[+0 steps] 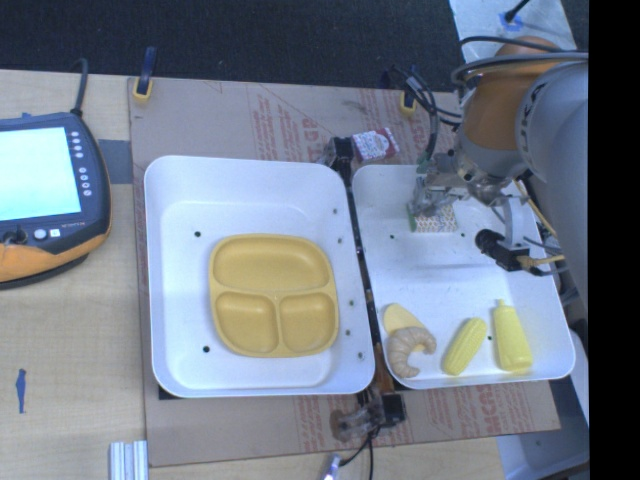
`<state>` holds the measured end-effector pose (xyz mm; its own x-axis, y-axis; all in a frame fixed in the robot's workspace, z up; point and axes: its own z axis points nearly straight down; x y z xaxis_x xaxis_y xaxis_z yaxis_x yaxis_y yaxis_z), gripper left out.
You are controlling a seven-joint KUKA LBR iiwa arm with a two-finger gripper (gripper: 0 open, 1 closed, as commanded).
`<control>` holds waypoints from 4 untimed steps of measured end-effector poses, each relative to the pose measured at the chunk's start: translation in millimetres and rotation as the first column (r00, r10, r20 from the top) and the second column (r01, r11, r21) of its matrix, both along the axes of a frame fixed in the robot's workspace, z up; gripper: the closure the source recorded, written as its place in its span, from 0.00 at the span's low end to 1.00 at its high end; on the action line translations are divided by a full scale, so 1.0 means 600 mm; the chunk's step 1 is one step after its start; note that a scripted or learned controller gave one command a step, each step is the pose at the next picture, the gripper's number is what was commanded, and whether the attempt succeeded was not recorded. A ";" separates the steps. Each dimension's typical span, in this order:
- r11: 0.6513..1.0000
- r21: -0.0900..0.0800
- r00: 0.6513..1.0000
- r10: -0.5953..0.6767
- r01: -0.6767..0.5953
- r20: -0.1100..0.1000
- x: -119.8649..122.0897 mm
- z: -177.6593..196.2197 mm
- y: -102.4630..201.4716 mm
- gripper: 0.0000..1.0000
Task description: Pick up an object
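Observation:
My gripper hangs low over the far end of the right bin. Right beneath it lies a small pale speckled packet; whether the gripper touches it is unclear. Along the near side of that bin lie a tan croissant, a pale yellow wedge just behind it, a corn cob and a yellow bottle-shaped toy. A yellow divided plate rests in the middle of the left bin.
A small red and white packet lies on the cardboard behind the bins, between them. A teach pendant with a screen sits at the bench's left. The arm's grey and orange body looms over the right bin's far right corner.

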<state>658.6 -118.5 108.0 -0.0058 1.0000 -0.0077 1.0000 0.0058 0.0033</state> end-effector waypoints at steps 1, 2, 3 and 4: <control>1.000 0.000 1.000 0.000 0.000 0.000 0.000 0.000 0.000 0.00; 1.000 0.001 1.000 -0.001 0.001 -0.001 -0.001 -0.020 0.009 0.00; 1.000 0.006 1.000 -0.002 0.002 0.002 0.000 -0.020 -0.025 0.00; 1.000 0.003 1.000 0.000 0.000 0.003 0.001 0.000 -0.027 1.00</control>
<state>659.4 -134.8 107.8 -0.0060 1.0000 -0.0046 1.0000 0.0060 0.0063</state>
